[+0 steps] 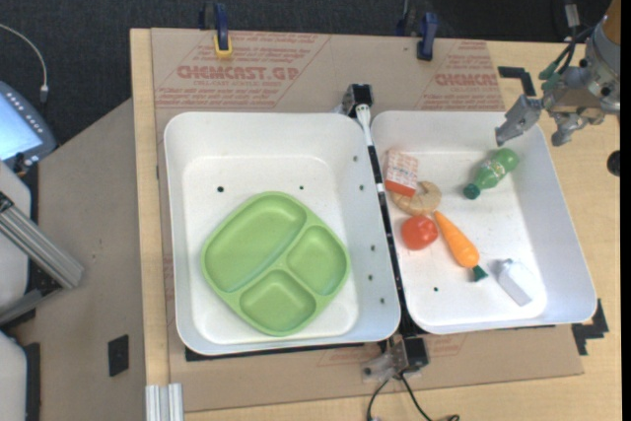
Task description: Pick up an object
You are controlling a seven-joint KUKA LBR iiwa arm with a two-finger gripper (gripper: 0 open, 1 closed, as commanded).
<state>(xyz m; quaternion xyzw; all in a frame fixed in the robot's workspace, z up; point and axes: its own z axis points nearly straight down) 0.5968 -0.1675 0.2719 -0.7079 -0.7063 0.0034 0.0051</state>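
While the open, empty end effector [540,123] hangs over the right bin's [562,212] far edge, the small green plastic bottle [492,172] looks light, rigid, slippery; grasp mid-body.

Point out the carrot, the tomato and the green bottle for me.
carrot [456,240]: camera view, middle of its orange body.
tomato [419,232]: camera view, centre of its red top.
green bottle [492,172]: camera view, middle of its body.

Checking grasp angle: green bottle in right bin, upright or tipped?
Tipped: the green bottle lies on its side on the right bin floor.
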